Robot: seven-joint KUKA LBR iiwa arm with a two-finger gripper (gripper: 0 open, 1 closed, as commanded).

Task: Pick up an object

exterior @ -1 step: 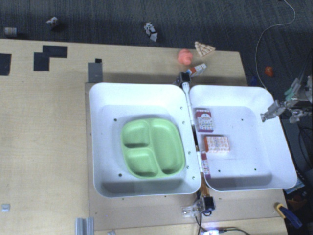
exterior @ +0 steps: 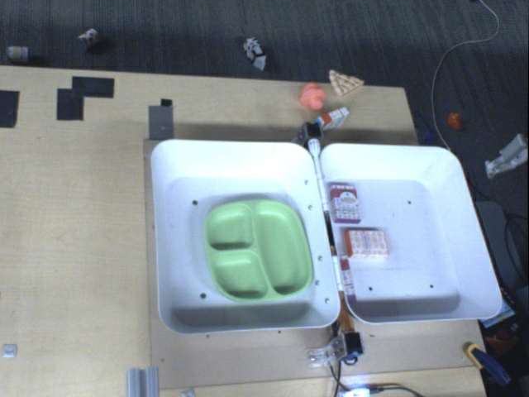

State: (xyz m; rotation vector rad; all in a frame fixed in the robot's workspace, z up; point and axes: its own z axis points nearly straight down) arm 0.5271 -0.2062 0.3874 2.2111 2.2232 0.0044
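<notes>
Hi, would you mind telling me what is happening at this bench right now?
Nothing is being handled at this moment. The left bin holds a green divided plate. The right bin holds two small packets near its left wall: a dark red one and, just below it, an orange-and-white one, lying apart. Both sit flat and untouched, so the pick has not begun. A few small toys lie on the bench beyond the bins, including a pink ball.

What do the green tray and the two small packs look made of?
Green tray: likely moulded plastic, smooth with a soft sheen, three pressed compartments. Upper pack and lower pack: probably printed card or wrapper, flat with red patterning; too blurred to tell which.
</notes>
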